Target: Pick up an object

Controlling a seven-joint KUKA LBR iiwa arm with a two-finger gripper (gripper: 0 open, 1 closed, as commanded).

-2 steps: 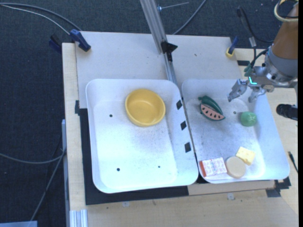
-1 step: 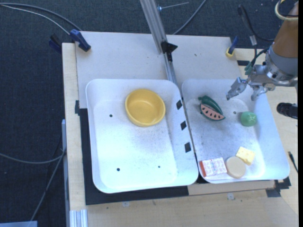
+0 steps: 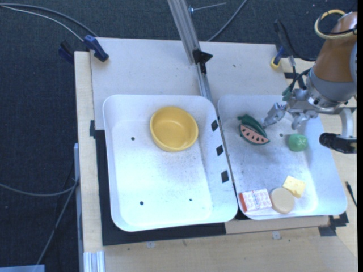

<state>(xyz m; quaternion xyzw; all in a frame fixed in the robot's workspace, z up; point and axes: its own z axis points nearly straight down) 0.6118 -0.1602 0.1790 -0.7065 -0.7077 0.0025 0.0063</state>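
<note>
My gripper [image 3: 287,118] hangs over the upper right part of the right bin [image 3: 249,171], its two fingers spread apart with nothing between them. Just below its right finger lies a green ball [image 3: 297,142]. A watermelon slice toy [image 3: 253,132] with a green rind rests left of the gripper. Near the bin's front edge lie a yellow cheese wedge [image 3: 294,185], a tan round disc [image 3: 282,200] and a red and white packet [image 3: 255,200].
The left bin [image 3: 164,208] holds a yellow bowl [image 3: 173,128] near its back. A metal rail [image 3: 184,21] slants across the bench behind the bins. A black part [image 3: 338,142] of the arm sticks out at the right bin's right rim.
</note>
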